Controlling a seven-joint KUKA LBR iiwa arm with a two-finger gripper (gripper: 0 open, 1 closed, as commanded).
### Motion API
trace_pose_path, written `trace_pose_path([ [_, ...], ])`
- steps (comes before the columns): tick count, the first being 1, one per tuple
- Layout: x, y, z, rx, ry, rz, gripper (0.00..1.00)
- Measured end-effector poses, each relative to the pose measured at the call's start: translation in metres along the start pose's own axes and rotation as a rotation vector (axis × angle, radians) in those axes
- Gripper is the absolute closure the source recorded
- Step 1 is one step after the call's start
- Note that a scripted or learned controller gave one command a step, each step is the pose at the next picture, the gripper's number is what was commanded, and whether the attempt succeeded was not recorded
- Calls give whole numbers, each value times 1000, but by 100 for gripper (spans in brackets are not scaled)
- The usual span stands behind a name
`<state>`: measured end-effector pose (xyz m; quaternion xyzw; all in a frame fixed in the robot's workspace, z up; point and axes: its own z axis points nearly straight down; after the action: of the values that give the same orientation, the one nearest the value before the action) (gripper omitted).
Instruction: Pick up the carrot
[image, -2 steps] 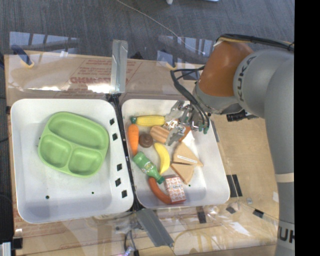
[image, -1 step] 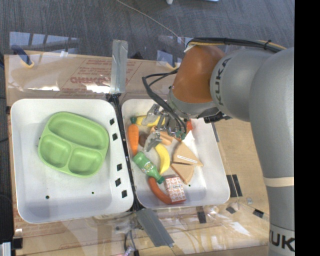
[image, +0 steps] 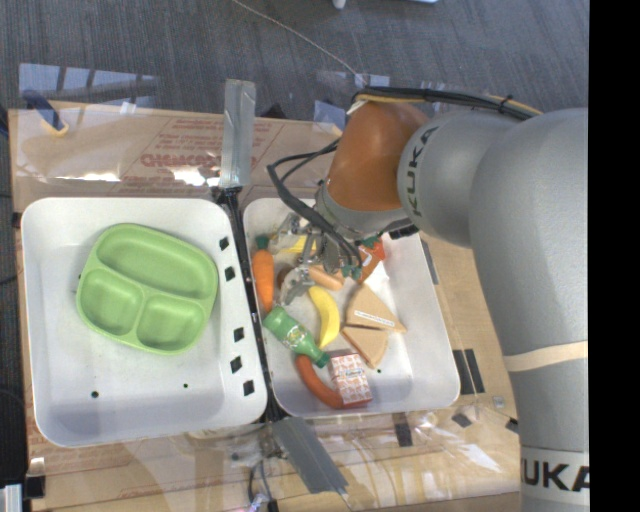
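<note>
Camera view: hand (image: 318, 262) beside carrot (image: 263, 279).

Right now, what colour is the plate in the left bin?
Light green plate, seen best in the camera view.

Orange carrot (image: 263, 280) — right bin's left edge

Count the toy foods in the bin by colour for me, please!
Orange: 2, the carrot and a smaller orange piece by the gripper
Yellow: 1, the banana
Green: 1, the bottle
Red: 1, the sausage
Tan: 1, the sandwich
Pink and white: 1, the packet
Total: 7 clearly seen; more hide under the gripper.
</note>
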<state>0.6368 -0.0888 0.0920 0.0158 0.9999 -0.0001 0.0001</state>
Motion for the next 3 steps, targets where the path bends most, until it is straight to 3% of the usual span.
trace_pose_path([
  [1, -1, -12, -2, 2, -5, -396, 0],
  [2, -3, -10, -14, 2, -10, -400, 100],
  [3, -21, -15, -36, 0, -3, -207, 100],
])
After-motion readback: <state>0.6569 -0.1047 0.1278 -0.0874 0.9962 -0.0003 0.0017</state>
